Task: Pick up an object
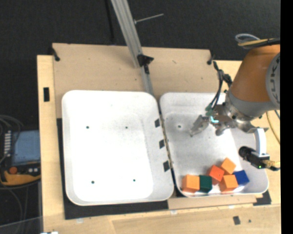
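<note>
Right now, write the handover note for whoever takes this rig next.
End effector: hovering over the upper middle of the right-hand shallow white bin, nothing seen between its fingers.
Objects: small cubes clustered at that bin's near edge: orange cube, dark green cube, red-orange cube, two more orange cubes, blue cube.
Done: nothing picked.
Left: move down to the cluster, grasp one cube, lift.

Two white bins (112,145) are sitting on a tan table (112,67). Orange blocks (216,172), a green block (205,183) and a blue block (241,177) are showing in the right bin. The arm (254,82) is showing orange and grey.
</note>
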`<state>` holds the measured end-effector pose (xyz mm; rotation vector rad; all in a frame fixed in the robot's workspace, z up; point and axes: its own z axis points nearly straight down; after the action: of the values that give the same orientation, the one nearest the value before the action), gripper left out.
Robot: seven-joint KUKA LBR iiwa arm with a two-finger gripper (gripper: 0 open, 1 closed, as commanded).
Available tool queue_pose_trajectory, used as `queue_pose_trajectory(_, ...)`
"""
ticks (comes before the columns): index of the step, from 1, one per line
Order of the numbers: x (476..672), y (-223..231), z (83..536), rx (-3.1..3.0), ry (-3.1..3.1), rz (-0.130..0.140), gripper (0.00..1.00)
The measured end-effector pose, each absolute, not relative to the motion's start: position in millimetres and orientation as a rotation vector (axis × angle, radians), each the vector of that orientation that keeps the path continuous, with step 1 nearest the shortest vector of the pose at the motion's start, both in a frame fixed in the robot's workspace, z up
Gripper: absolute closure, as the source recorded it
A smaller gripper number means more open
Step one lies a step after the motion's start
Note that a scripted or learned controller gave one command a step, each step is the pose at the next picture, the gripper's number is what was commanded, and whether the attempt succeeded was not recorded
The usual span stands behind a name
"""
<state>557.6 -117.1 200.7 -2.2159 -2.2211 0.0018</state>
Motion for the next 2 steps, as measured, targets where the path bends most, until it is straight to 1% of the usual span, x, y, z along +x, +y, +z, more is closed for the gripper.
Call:
queue_pose_trajectory(1,558.6,-117,203,-2.222,-2.221,-0.003,0.0)
queue_pose_trajectory(2,551.5,-121,142,-2.222,-2.216,0.008,0.0)
